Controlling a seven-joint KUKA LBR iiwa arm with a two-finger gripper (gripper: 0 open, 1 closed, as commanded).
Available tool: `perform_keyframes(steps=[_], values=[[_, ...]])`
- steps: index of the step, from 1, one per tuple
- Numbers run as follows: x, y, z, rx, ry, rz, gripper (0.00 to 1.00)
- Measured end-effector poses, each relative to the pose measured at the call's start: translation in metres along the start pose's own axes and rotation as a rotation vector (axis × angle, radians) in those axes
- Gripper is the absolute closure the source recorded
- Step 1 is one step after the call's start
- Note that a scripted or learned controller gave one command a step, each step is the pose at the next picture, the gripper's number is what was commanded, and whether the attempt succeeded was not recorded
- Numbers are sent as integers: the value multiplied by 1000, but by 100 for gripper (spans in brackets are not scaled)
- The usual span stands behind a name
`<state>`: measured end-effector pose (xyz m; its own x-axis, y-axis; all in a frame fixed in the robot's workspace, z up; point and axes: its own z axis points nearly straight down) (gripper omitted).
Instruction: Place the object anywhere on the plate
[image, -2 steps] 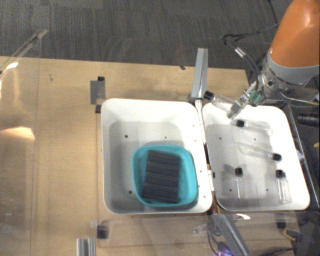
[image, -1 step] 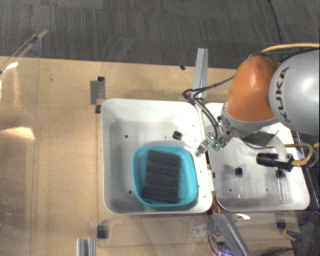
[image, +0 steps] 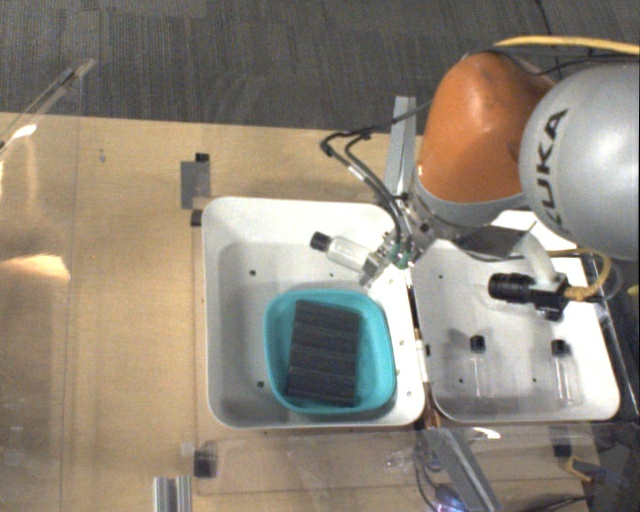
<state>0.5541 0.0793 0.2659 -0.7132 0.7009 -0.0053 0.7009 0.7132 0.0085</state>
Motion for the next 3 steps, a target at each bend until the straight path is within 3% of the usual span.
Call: perform_keyframes(steps=[1, 2, 3], values=[[53, 17, 13, 2, 2, -161, 100], [53, 17, 13, 1, 2, -161, 0], [-34, -98, -72, -1, -6, -279, 0]])
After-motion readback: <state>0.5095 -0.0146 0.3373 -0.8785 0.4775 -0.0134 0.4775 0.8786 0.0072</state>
